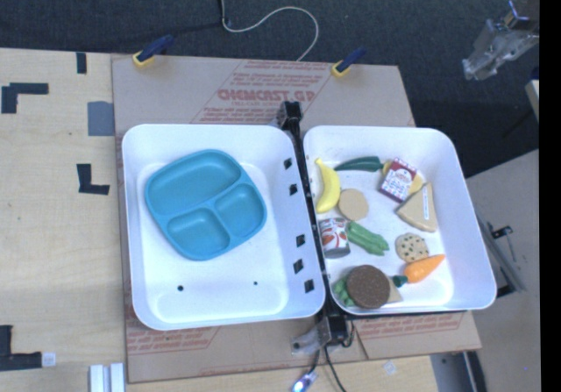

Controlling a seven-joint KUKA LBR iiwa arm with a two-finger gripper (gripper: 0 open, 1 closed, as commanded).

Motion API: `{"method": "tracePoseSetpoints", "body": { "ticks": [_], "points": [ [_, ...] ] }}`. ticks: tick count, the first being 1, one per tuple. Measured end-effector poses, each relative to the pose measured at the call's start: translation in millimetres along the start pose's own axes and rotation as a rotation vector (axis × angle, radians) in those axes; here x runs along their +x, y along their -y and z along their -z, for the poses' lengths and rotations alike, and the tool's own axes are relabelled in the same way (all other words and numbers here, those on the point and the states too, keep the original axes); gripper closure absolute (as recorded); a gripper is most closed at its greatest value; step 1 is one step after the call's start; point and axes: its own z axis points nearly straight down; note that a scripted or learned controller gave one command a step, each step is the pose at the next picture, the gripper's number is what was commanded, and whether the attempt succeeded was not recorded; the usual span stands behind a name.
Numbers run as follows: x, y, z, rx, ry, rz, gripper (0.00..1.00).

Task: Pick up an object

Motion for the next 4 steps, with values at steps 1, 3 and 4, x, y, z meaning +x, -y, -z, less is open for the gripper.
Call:
{"method": "tracePoseSetpoints", "body": {
  "ticks": [1,3,4],
  "points": [
    [0,0,10,0.0,0.002,0.0,1.0],
    [1,-1,30,0.0,0.005,0.002,1.0],
    [1,-2,40,-0.001,0.006,0.003,1.0]
  ]
}}
